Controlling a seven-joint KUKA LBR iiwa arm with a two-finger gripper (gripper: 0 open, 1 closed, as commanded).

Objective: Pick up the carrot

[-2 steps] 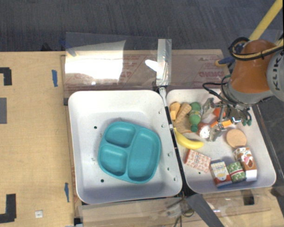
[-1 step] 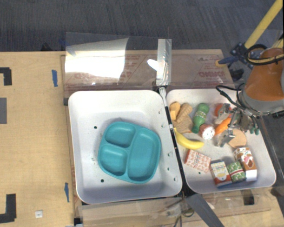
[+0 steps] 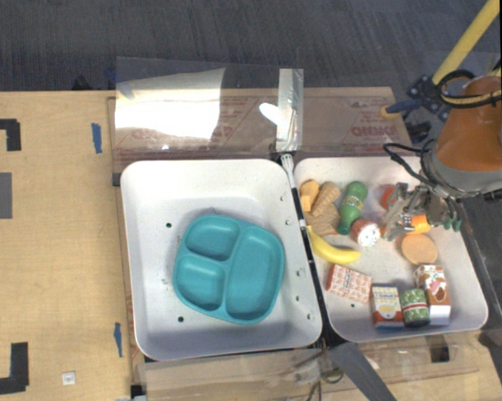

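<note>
Robot lab or test cell, not home. Plywood bench [image 3: 55, 243] with black tape corner marks [image 3: 9, 134] and blue tape tabs [image 3: 96, 137]. Two shallow white bins [image 3: 148, 322] clamped side by side near bench's right edge, clear plastic sheet [image 3: 170, 112] propped along far edge. Toy plastic food and miniature grocery packs [image 3: 386, 304] in right bin, teal divided plate [image 3: 229, 268] in left bin. Grey industrial arm with orange band [image 3: 471, 143], loose cables [image 3: 414, 161], yellow bar [image 3: 474, 33] beyond bench's far right corner. Dark carpet-like floor [image 3: 228, 28] beyond far edge.

The small orange plastic carrot [image 3: 417, 223] lies in the right bin. It sits just above a round tan bun.
</note>
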